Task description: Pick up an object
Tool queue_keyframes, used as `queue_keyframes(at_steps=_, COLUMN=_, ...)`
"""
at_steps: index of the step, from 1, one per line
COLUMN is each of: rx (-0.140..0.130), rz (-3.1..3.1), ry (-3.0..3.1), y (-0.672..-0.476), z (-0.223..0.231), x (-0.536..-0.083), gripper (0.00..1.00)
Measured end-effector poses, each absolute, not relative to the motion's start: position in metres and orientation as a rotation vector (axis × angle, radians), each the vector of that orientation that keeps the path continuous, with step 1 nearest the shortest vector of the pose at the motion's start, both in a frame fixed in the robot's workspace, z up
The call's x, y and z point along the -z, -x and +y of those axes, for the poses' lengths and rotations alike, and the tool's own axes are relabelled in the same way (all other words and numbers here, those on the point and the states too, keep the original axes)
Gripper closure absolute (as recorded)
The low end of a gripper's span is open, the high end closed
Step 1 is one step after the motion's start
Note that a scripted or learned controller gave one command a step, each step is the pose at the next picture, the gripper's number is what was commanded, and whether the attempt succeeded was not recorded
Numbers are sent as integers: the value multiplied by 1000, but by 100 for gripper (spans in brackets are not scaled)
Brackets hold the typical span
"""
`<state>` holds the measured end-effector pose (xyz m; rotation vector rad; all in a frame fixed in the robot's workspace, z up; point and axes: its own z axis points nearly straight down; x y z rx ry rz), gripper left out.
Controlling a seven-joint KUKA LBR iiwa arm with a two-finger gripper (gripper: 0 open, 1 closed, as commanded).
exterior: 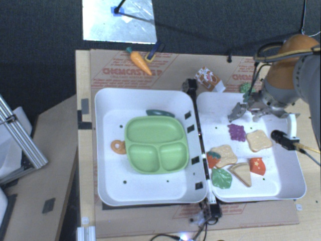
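The grey arm with its orange band reaches in from the right, and its gripper (244,111) hangs over the upper part of the right shallow white bin (293,185). Whether the gripper is open or closed cannot be told from this slant, and nothing is visibly caught in it.

Just below the gripper lies a small purple bunch of toy grapes (236,132), apart from it. Beside the grapes to the right sits a tan slice of toy bread (259,140). Lower down lie a second tan bread slice (225,154) touching a red-orange toy piece (213,159), a green leafy toy vegetable (221,178), a tan wedge-shaped toy sandwich (243,173) and a red toy piece (257,165).

The left shallow white bin (108,134) carries a light green divided plastic tray (155,144), with a small orange pretzel-shaped ring (118,146) just beside its left edge.

On the desk (85,74) behind the bins lie an orange toy carrot (140,63) and a small red-and-white packet (206,78).
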<state>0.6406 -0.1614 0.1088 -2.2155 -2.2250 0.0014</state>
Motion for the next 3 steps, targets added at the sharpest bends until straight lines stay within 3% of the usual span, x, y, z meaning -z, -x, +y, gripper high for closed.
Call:
queue_keyframes(at_steps=1, rx=-1, rz=-2228, ry=2215, y=-641, z=-161, x=-84, gripper=0)
queue_keyframes(at_steps=2, rx=4, rz=-2233, ry=2216, y=-643, z=-161, x=-97, gripper=100)
queue_keyframes(at_steps=3, rx=6, rz=-2230, ry=2221, y=-645, z=-163, x=-141, gripper=100)
